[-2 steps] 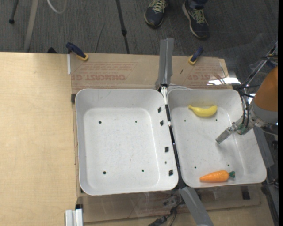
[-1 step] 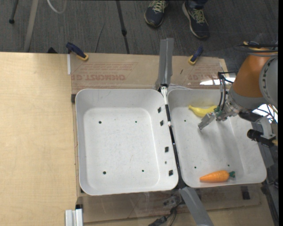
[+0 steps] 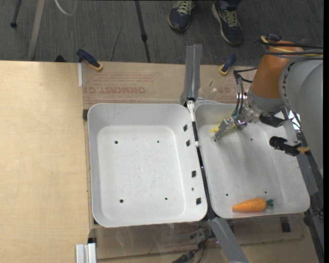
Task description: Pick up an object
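Note:
An orange toy carrot (image 3: 250, 205) with a green top lies on its side near the front edge of the right bin (image 3: 241, 169). My gripper (image 3: 222, 130) hangs over the back left part of that bin, pointing down and to the left, well away from the carrot. Nothing shows between its fingers. The grey arm with its orange band (image 3: 270, 77) reaches in from the upper right.
The left bin (image 3: 97, 154) sits beside the right one, with a grey divider post (image 3: 193, 72) rising between them at the back. Blue and yellow clamps (image 3: 88, 59) hold the cardboard behind the bins. A person's shoes (image 3: 205, 15) stand past the bench.

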`<state>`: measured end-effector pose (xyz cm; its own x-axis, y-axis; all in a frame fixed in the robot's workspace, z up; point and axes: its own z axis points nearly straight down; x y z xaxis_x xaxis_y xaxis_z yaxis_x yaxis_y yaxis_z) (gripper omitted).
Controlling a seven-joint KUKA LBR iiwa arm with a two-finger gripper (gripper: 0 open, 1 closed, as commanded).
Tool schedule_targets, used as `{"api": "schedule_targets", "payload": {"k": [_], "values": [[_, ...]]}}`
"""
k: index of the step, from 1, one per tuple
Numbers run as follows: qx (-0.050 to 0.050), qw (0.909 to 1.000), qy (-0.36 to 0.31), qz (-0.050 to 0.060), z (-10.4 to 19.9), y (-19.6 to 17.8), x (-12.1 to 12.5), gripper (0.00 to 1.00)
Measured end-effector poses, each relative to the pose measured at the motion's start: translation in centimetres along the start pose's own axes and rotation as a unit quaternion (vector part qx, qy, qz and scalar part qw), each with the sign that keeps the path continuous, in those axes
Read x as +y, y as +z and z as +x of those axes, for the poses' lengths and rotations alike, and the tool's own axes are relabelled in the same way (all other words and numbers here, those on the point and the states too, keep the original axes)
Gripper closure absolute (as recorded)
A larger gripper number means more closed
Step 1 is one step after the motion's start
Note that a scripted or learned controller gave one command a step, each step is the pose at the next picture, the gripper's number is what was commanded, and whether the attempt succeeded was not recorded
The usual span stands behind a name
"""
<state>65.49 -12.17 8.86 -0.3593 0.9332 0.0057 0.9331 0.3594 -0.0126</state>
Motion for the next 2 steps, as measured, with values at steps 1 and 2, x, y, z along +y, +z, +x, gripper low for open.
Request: {"api": "schedule_targets", "payload": {"k": [1, 2], "values": [[-0.004, 0.9970, -0.078, -0.005, -1.7, -0.1, -12.9, 0.00], [-0.004, 0.9996, -0.027, -0.006, -3.3, -0.4, -0.8, 0.00]]}}
